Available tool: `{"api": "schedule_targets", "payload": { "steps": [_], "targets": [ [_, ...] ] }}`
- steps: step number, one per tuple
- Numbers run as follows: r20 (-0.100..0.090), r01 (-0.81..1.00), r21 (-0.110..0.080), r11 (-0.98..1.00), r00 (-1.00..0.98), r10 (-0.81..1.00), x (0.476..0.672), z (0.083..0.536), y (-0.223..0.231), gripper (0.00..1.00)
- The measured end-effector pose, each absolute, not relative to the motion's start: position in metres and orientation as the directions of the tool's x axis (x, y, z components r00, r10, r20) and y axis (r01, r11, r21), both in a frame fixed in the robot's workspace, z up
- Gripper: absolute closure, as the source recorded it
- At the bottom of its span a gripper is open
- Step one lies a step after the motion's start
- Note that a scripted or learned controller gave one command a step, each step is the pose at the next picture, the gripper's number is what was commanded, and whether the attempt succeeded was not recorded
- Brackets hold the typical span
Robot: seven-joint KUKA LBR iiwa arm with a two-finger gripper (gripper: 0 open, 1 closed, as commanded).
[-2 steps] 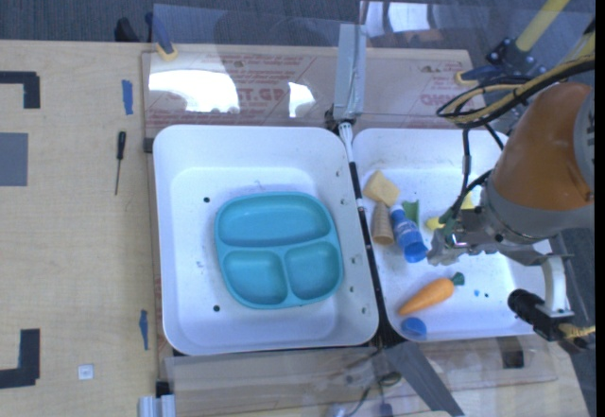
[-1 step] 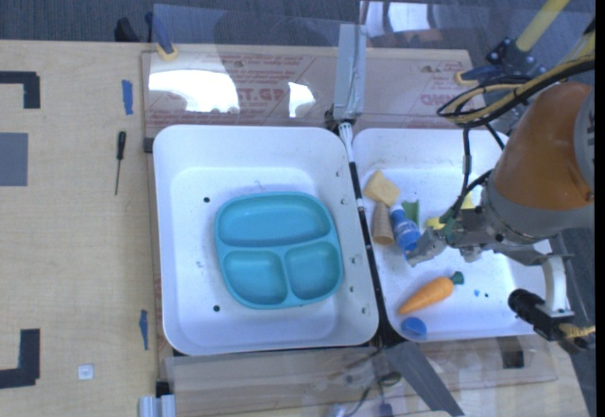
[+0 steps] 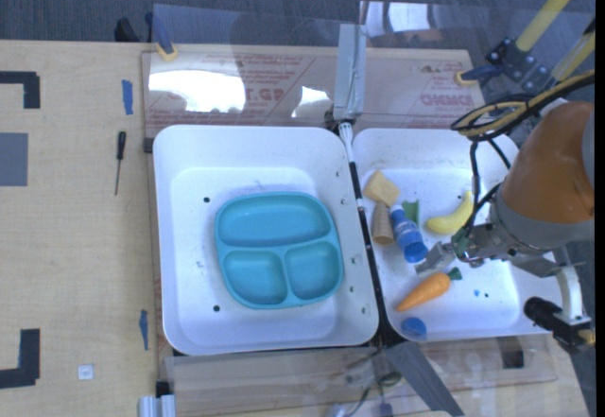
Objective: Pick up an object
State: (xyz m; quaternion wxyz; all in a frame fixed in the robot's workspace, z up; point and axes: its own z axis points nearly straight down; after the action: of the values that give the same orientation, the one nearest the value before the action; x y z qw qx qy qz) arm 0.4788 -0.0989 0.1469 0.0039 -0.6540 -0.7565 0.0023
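The right bin point(image 3: 492, 311) holds several small items. An orange toy carrot point(image 3: 425, 290) with a green top lies near its front. A yellow banana point(image 3: 452, 215) lies further back, with a blue bottle point(image 3: 408, 234) and a tan cylinder point(image 3: 382, 224) to its left and a pale yellow wedge point(image 3: 382, 186) behind them. A small blue cap point(image 3: 413, 327) sits by the front rim. My gripper point(image 3: 444, 259) hangs low between the banana and the carrot, just above the carrot's green end. I see nothing held in it.
The left bin point(image 3: 180, 217) carries a light blue three-compartment plate point(image 3: 279, 248). A raised divider point(image 3: 357, 217) separates the bins. The arm's orange band point(image 3: 558, 169) and black cables point(image 3: 492, 122) hang over the right bin's right side. A clear panel point(image 3: 284, 75) stands behind both bins.
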Motion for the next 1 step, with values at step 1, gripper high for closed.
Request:
{"api": "schedule_targets", "payload": {
  "steps": [1],
  "targets": [
    [-0.001,0.983,0.003,0.184,-0.184,0.983,0.5304,0.0865,-0.0972,0.00]
  ]
}}
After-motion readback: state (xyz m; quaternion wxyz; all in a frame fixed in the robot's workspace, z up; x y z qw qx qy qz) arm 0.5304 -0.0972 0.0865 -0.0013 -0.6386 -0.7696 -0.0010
